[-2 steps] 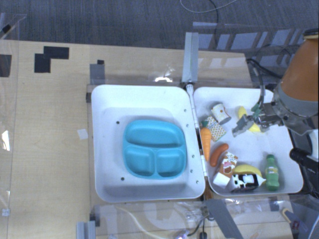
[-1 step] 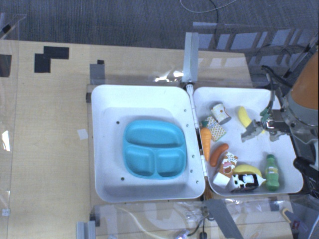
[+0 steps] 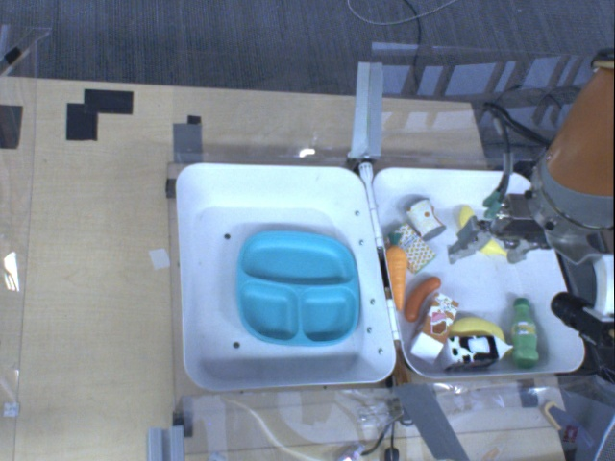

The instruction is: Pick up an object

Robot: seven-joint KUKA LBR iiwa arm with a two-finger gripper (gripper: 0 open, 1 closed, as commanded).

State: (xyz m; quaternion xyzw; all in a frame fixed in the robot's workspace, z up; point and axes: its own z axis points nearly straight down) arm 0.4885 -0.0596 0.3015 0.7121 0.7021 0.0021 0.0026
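1. Orange-banded arm (image 3: 588, 133) stands highest over the table, coming in from 3 o'clock above the right bin (image 3: 485, 291).
2. Its gripper (image 3: 490, 244) hangs low over the upper middle of that bin. The fingers (image 3: 465, 246) are spread apart, one grey tip toward 9 o'clock and the other toward 3 o'clock.
3. A yellow object (image 3: 493, 251) shows in the gap between them, with more yellow just past the left tip at 11 o'clock. Whether either tip touches it cannot be told, so no grip is seen.
4. At 9 o'clock from the gripper sit a small carton (image 3: 424, 217) and, just below it, a checkered packet (image 3: 416, 252).
5. Toward 8 o'clock a carrot (image 3: 395, 276) lies along the bin's left wall, with a red sausage (image 3: 421, 298) just beside it.
6. At 6 to 7 o'clock are a red-and-white can (image 3: 440, 316), a banana (image 3: 478, 327) and a cow-patterned toy (image 3: 471, 351), close together near the bin's lower edge.
7. At 5 o'clock a green bottle (image 3: 524, 332) lies in the lower right corner.
8. Well out at 9 o'clock, the left bin (image 3: 207, 257) carries a blue divided plate (image 3: 298, 286).
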